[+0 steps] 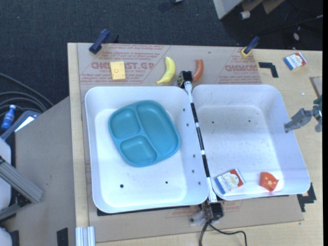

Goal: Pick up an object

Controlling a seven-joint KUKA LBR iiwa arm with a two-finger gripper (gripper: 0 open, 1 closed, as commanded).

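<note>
— Since the end effector (300, 120) sits at the right rim of the right bin (241, 99), where do the pickable things lie from it?

— Down and to the left as my camera shows it, along the near wall: an orange-red wedge (268, 181), soft-looking and matte, and just left of it a small flat packet (229, 180), printed card, long axis tilted slightly.

— Which is nearer?

— I judge the wedge. I cannot tell whether the end effector is released or clenched; it grasps nothing I can see.

— And the left bin (97, 152)?

— Only a smooth blue divided plastic tray (143, 132).
</note>
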